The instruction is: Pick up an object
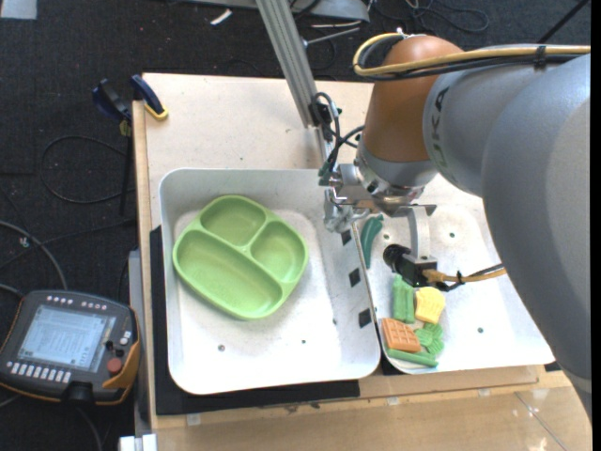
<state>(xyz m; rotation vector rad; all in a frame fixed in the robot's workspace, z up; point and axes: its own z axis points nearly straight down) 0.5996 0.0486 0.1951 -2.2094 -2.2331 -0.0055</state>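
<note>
My gripper point(362, 233) hangs low by the wall between the two white bins. A dark green thing point(372, 229) hangs right by it, but I cannot tell if my gripper has it.

The toys I could pick sit in the right bin point(488, 332), bunched at its near left corner: a yellow block point(430, 304), an orange waffle-like piece point(401, 335) and some light green pieces point(404, 300). They touch each other. A green divided plate point(240, 256) lies in the left bin point(188, 346).

I think the picking up is not done yet. Nothing looks lifted for sure.
</note>
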